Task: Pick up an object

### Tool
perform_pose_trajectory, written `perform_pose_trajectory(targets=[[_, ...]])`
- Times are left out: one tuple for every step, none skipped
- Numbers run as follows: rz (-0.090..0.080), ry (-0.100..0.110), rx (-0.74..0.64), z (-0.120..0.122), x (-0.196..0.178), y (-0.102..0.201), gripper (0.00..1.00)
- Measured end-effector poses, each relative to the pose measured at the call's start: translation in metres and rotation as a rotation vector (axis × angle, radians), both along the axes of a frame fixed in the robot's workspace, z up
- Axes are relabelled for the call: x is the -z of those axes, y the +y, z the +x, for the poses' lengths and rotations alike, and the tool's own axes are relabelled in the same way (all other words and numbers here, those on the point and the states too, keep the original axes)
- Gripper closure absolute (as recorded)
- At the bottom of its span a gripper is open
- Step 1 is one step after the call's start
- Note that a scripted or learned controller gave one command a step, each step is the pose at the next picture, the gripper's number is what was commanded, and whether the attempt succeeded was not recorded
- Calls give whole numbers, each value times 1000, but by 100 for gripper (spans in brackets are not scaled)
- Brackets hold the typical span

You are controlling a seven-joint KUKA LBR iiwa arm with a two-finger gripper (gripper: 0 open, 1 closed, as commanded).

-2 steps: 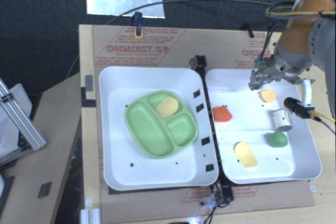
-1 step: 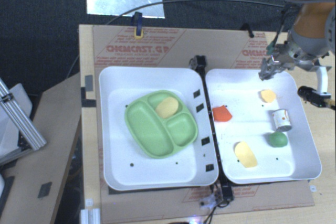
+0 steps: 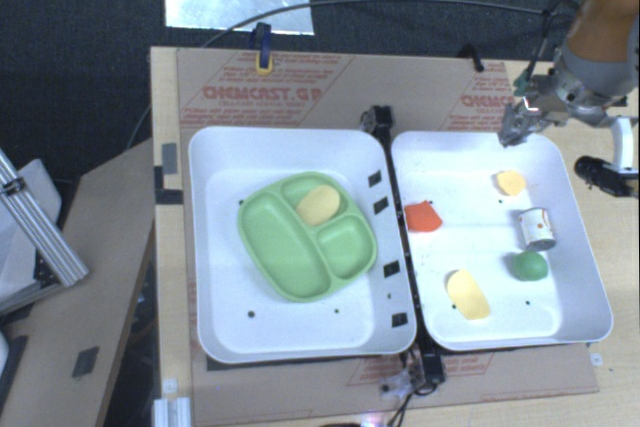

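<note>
- Two white bins on the counter: left bin holds one green divided plate bearing one yellow piece.
- Right bin: five objects, namely orange piece, small yellow piece, can, green ball, long yellow piece.
- Arm partly cut off at right; tool hangs over the right bin's far rim, too blurred to tell its state.
</note>
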State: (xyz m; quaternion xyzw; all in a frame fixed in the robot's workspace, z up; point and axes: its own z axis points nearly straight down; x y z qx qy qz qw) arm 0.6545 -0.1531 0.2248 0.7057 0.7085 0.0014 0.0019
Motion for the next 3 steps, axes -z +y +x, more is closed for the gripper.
perform_pose_trajectory(targets=[[3, 4, -5, -26, -1, 58, 100], [3, 4, -6, -43, -11, 109, 100], [3, 5, -6, -57, -16, 154, 100]])
